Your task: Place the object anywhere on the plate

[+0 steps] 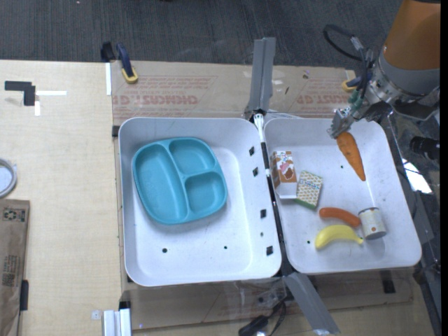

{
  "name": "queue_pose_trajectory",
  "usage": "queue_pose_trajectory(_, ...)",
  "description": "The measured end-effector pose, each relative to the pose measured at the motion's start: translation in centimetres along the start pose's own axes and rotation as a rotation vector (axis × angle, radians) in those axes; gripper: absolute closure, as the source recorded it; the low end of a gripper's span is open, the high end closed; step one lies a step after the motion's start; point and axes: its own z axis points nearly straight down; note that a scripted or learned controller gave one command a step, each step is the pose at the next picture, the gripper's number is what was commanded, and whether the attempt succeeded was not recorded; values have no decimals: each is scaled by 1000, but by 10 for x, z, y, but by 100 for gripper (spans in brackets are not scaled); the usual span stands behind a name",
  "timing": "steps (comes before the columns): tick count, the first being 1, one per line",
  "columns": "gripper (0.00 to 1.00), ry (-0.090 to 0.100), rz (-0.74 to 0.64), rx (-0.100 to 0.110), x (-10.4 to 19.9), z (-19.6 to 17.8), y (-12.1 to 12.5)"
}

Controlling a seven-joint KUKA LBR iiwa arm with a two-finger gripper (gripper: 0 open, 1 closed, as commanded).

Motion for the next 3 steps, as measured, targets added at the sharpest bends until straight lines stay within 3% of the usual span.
queue_pose_trajectory(1,100,1,283,4,60,97,60)
queue_pose_trajectory(2,100,0,69,1,117,97,93)
queue_pose_trajectory(3,100,0,4,0,197,94,115)
